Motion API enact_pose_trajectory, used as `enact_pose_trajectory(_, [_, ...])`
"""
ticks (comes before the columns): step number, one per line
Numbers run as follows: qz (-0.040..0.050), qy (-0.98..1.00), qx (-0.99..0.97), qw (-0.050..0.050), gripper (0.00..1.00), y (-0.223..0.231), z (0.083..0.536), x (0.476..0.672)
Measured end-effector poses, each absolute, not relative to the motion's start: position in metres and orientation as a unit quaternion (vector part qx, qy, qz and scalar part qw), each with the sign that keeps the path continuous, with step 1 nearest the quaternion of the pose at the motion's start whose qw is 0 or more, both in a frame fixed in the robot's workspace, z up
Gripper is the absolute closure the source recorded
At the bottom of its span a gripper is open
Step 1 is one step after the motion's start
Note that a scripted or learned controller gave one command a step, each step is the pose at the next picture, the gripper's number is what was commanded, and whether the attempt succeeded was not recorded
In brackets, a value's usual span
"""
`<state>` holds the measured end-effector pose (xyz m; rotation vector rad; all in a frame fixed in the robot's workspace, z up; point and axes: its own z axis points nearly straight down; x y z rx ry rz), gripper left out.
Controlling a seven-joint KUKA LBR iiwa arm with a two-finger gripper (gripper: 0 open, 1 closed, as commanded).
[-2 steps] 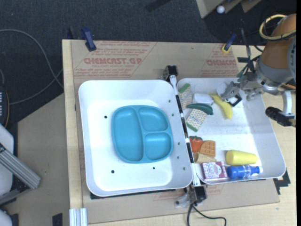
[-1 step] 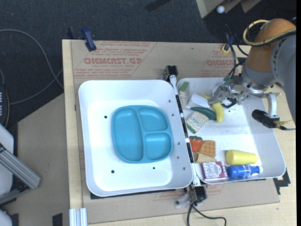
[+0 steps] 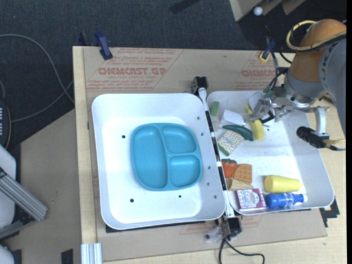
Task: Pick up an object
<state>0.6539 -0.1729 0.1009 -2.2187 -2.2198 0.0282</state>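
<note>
A: Item 1, L bin?
B: Shallow white plastic bin [image 3: 110,147], rounded corners, matte. One blue divided plate [image 3: 166,155] is held in it: smooth plastic, rounded-rectangle shape, three compartments, laid flat near centre.

A: Item 2, R bin?
B: Same type of white bin [image 3: 308,164], speckled floor. Contents are logged as follows. Yellow block [image 3: 257,129], elongated, smooth, is seen tilted at upper middle, directly at the gripper [image 3: 263,112]. Dark green curved piece [image 3: 237,131] is found just beside it. Patterned flat card [image 3: 229,142], approx. square, lies below that. Waffle-textured tan square [image 3: 242,173] and orange-red piece [image 3: 229,168] are set side by side, touching. Yellow cylinder [image 3: 281,183], lying down, glossy. Blue bottle [image 3: 284,201], on its side, just below the cylinder. Pink-white printed carton [image 3: 250,198] at its left.

A: Arm, gripper?
B: Grey arm w/ orange band [image 3: 322,34] is entered from the right. Gripper is lowered into R bin's upper part. Finger state: cannot be told; whether the yellow block is grasped is not resolved.

A: Bench?
B: Cardboard sheet [image 3: 137,67], red print, under both bins.
</note>
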Motion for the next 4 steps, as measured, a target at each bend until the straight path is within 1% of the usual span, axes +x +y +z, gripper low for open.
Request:
enact_pose_trajectory(1, [0.0063, -0.708, -0.706, 0.005, 1.0, -0.131, 0.095, 0.657])
enact_pose_trajectory(2, [0.0075, -0.707, -0.707, 0.004, 1.0, -0.115, 0.093, 0.659])
enact_pose_trajectory(3, [0.0003, -0.707, -0.708, 0.0, 1.0, -0.137, 0.111, 0.566])
enact_pose_trajectory(4, [-0.0001, -0.707, -0.707, 0.0, 0.0, -0.136, 0.111, 0.566])
